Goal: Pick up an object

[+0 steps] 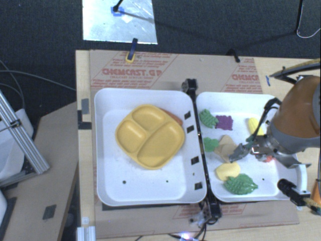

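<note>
arm (301, 119): orange band | grey wrist | black cable

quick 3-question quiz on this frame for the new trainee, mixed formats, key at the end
1. True or false: the yellow divided plate lies in the left bin.
2. Which item lies nearest the end effector? A) purple grapes B) tan piece C) green leaf
3. Fill in: the right bin holds ___ green items.

Key: 1 true; 2 B; 3 three (one beside the grapes, one by the divider, the leaf at the front).
</note>
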Robot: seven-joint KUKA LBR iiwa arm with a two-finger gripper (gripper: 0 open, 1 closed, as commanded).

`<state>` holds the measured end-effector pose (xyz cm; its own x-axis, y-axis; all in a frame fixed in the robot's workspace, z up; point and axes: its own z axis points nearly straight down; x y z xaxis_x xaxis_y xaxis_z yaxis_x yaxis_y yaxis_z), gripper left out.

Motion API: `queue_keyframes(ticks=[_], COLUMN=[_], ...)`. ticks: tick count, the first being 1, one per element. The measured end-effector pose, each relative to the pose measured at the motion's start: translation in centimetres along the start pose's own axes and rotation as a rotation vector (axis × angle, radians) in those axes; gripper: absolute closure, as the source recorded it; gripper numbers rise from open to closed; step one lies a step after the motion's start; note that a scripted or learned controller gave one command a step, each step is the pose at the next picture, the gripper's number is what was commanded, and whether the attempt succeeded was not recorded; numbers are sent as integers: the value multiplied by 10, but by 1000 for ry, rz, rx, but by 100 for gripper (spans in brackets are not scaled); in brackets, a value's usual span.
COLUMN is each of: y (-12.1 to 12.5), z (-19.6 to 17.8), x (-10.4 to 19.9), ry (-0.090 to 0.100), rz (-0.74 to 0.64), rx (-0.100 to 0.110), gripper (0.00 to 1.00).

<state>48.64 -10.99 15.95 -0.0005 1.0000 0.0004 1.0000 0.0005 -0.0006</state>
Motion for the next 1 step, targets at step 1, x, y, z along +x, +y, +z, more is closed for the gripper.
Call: queue_keyframes(ticks=[1], y=[1], z=[-26], x=[3], ry=[-1], rz=[-4], rx=[-4], gripper=[0])
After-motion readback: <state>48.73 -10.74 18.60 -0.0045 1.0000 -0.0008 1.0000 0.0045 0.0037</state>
